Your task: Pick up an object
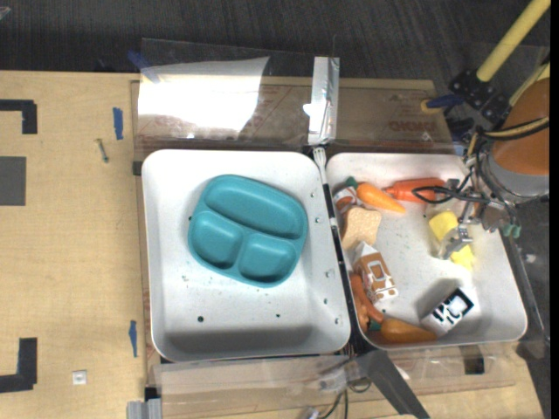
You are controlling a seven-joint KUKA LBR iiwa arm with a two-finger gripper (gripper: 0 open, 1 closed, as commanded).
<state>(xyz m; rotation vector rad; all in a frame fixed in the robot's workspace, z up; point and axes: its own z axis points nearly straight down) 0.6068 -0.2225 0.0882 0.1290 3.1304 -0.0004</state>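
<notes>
Camera view puts the gripper (460,234) low over a yellow block (445,227) in the right bin (515,317); finger state unclear (cables intrude), so a glancing close could nudge it away.

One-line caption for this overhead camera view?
Gripper low in the right bin by yellow blocks, near carrots and crackers; teal divided plate in the left bin.
</notes>
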